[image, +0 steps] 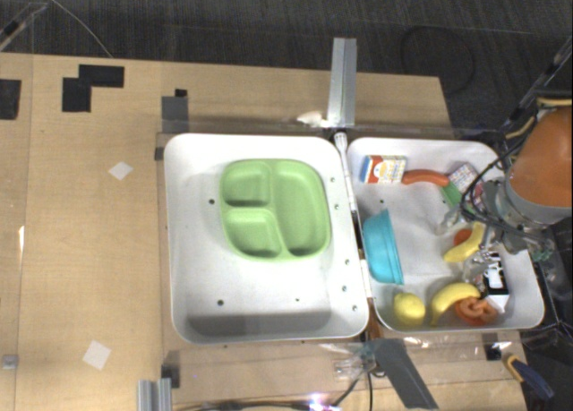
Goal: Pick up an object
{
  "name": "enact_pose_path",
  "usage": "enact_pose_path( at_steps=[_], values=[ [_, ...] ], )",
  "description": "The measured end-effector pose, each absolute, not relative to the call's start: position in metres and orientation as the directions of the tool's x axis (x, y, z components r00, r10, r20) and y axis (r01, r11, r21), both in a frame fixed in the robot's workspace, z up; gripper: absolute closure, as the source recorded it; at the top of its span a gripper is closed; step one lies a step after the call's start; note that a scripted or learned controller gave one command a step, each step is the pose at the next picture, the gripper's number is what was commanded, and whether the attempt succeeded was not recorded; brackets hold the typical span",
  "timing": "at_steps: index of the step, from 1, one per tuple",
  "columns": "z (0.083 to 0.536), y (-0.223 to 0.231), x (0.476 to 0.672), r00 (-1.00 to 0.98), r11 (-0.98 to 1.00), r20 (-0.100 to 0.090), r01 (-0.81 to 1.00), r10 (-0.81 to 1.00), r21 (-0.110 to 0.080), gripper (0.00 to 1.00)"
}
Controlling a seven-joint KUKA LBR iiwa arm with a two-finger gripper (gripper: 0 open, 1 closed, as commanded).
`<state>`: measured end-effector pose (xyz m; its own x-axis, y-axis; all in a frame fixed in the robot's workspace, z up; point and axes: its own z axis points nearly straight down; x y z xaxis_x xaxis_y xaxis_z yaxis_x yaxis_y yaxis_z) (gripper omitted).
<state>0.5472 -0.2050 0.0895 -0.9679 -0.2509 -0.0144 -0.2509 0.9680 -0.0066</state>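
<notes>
- Camera view: the gripper (482, 252) is being held low over the right bin (421, 212), just beside a yellow banana (453, 295) and a red-orange object (474, 311); how the claw stands cannot be told, as it is being masked by cables and the wrist.
- A lemon (409, 307), a blue bowl (384, 245) and a small carton (383, 169) are lying in the same bin.
- A green divided plate (273, 208) is resting in the left bin (192, 248).
- The arm (542, 167) is being cut off at the right edge.
</notes>
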Motion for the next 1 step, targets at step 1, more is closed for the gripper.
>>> enact_pose_path(
  at_steps=[1],
  values=[
    [0.0901, -0.1926, 0.5230, -0.994, 0.995, -0.017, -0.104, -0.104, -0.006, 0.00]
  ],
)
